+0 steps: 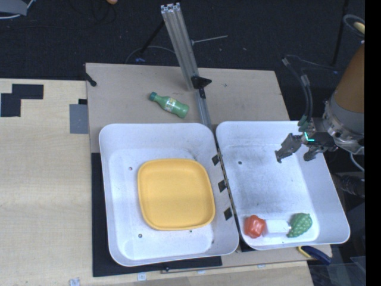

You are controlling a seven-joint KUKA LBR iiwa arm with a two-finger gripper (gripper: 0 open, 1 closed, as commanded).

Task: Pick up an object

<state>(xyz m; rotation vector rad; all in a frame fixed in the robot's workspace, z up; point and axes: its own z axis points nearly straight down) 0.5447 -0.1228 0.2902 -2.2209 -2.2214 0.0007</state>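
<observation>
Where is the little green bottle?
The green bottle lies on its side on the bench, outside the bins, just behind the left bin with the yellow plate.

Two bins sit side by side in the lower half of the frame, the left bin [113, 159] and the right bin [268, 136] touching along their inner edges. A plate [175, 193] lies in the middle of the left bin. In the right bin's lower right corner, a tomato [255, 226] and a broccoli [300, 224] lie near each other. The gripper [296, 151] hangs over the right bin's upper right part. Behind the left bin, a bottle [169, 105] lies on the bench [238, 94], just left of a slanted rail [183, 40].
</observation>
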